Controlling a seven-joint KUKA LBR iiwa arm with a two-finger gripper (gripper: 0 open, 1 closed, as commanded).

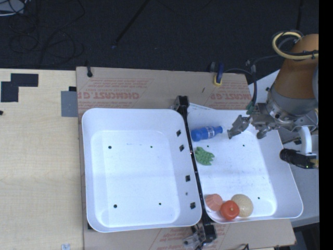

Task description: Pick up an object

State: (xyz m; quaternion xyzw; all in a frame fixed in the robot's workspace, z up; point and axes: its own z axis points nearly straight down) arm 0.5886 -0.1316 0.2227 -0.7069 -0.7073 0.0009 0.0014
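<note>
Looking down at a slant, we see two shallow white bins side by side on a cardboard sheet [156,87] printed with red lettering; the left bin [93,134] shows only its floor with a few small dark dots; the right bin [276,176] holds all the loose objects. A black divider strip [190,160] runs between the two bins.

In the right bin, a blue bottle [206,133] lies on its side near the far left corner, its cap end pointing right; just below it sits a small green crumpled object [204,155], apart from the bottle. At the near edge three things cluster together: a pinkish piece [213,201], a red-orange round object [229,209] and a pale yellow ball [243,204], touching or nearly so.

The arm enters from the right, its orange band [296,72] above the grey wrist; the gripper [248,125] hangs over the far part of the right bin, to the right of the bottle and apart from it. We note two grey fingers [238,125] spread apart, with nothing between them; whether the tips touch the bin floor we cannot tell.

A yellow-and-blue clip [218,75] sits at the cardboard's far edge; dark cables [31,14] lie on the black floor beyond.
</note>
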